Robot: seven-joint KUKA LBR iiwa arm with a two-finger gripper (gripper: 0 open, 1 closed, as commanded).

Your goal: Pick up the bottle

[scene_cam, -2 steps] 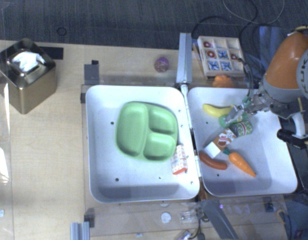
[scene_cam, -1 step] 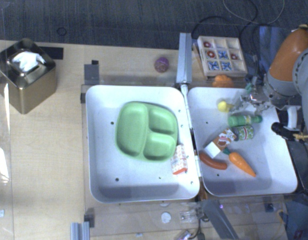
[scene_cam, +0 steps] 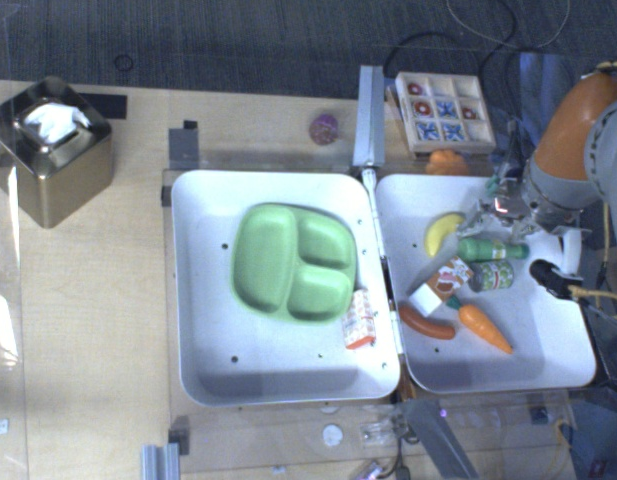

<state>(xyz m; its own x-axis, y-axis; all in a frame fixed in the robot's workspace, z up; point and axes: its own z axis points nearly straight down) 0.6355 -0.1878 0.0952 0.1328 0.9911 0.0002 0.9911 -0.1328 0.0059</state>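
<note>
Bright, even overhead light floods the worktop (scene_cam: 88,318), and both white bins (scene_cam: 288,383) glare close to blown-out. Shadows stay soft and short, pooling faintly beneath the green tray (scene_cam: 293,260). The picture is low-resolution and slightly soft throughout. A pale reflective streak washes down the far left edge.

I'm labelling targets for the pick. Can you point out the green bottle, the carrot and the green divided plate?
green bottle (scene_cam: 493,251): camera view, middle of its body, lying in the right bin.
carrot (scene_cam: 484,329): camera view, middle of its orange body.
green divided plate (scene_cam: 268,258): camera view, floor of its large compartment, left bin.
</note>
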